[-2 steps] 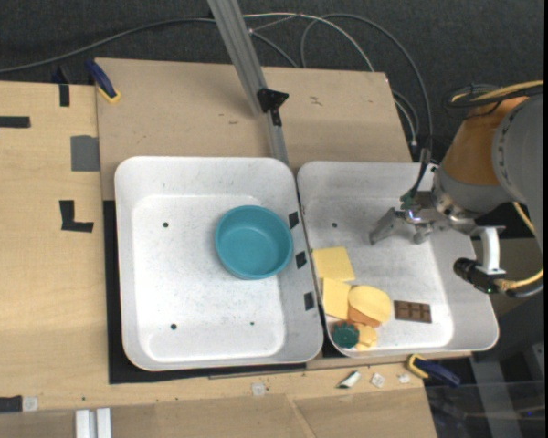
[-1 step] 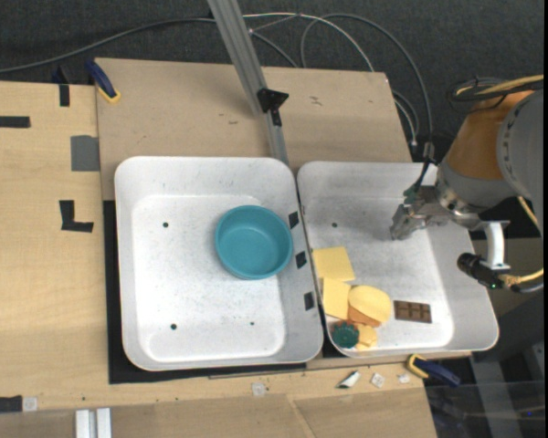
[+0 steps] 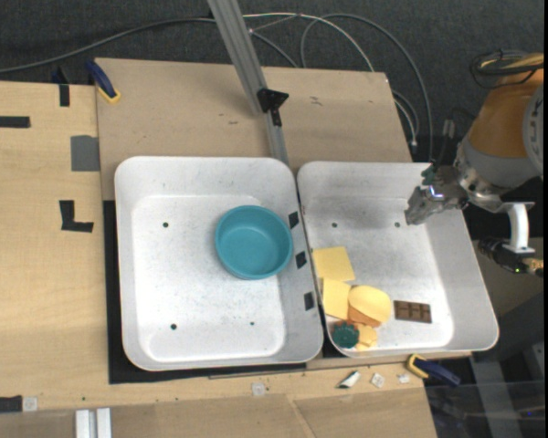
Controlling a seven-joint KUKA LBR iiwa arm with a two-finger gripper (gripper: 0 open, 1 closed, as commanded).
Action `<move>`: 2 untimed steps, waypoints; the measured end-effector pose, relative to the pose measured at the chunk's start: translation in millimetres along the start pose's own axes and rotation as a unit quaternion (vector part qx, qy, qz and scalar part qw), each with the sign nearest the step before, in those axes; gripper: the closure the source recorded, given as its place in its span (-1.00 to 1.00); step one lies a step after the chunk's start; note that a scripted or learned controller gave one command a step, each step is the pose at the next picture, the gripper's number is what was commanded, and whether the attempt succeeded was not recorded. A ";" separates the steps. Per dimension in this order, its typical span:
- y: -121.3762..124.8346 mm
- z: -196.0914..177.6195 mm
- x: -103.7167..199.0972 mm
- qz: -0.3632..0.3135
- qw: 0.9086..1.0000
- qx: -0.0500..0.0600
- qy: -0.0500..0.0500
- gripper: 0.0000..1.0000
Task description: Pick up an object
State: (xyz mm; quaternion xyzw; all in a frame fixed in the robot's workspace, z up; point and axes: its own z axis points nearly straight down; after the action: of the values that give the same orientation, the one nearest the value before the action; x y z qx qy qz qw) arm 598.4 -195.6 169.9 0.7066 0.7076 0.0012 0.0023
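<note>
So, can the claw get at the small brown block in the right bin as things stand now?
Probably yes. The claw is over the right bin's upper right part, and the brown block lies flat below it in the view, with bare bin floor between. The yellow pieces lie just beside the block, not on it.

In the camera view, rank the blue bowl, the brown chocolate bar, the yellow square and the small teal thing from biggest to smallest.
1. Blue bowl, clearly largest.
2. Yellow square.
3. Chocolate bar.
4. Teal thing, though other pieces partly cover it, so its rank against the chocolate bar is unsure.
</note>
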 end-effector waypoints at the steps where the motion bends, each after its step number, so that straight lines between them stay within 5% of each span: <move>1: 1.3 -53.2 0.2 0.000 1.000 0.000 0.000 1.00; 2: 2.3 -81.8 0.6 0.000 1.000 0.001 0.000 1.00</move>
State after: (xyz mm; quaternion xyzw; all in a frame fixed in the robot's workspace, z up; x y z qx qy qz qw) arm 600.4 -194.9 251.7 0.7065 0.7077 0.0007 0.0011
